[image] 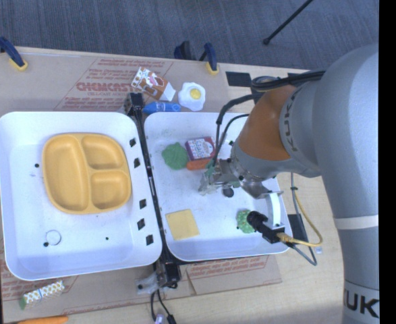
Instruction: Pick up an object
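Grey metal of the gripper (pixel 210 178) hangs low over the middle of the right bin (pixel 184 250), with the arm reaching in from the right; whether it is open or closed, or has anything in it, I cannot tell from this slant. Nearest to it lie the small purple box (pixel 199 146) and the green lump (pixel 175 156), both just up and to the left of the tip, the box resting on something orange and closer of the two. A yellow square (pixel 182 223) lies flat toward the near-left corner, farther off. Another green piece (pixel 245 222) sits near the right wall, partly behind a black part of the wrist. My guess is the box is the likeliest target, needing a short shift up the bin.
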Action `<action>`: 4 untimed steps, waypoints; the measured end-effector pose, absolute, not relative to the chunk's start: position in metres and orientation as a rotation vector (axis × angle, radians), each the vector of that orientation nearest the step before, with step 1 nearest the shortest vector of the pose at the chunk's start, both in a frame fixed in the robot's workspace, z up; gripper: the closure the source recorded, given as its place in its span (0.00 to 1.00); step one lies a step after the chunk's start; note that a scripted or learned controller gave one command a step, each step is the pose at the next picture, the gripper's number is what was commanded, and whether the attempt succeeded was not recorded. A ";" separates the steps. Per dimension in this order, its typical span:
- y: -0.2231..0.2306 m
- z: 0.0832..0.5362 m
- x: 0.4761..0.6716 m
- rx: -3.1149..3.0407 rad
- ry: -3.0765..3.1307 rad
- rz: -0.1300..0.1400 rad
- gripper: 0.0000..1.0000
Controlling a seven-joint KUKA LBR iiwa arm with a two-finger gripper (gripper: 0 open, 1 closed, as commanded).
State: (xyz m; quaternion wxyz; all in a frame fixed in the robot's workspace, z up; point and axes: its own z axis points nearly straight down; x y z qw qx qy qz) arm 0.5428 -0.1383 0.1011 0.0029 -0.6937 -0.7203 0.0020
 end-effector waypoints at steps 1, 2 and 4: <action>-0.138 0.101 0.543 -2.175 -2.259 0.006 0.00; -0.140 0.092 0.594 -1.904 -2.496 0.002 0.00; -0.125 0.103 0.643 -1.733 -2.619 0.001 1.00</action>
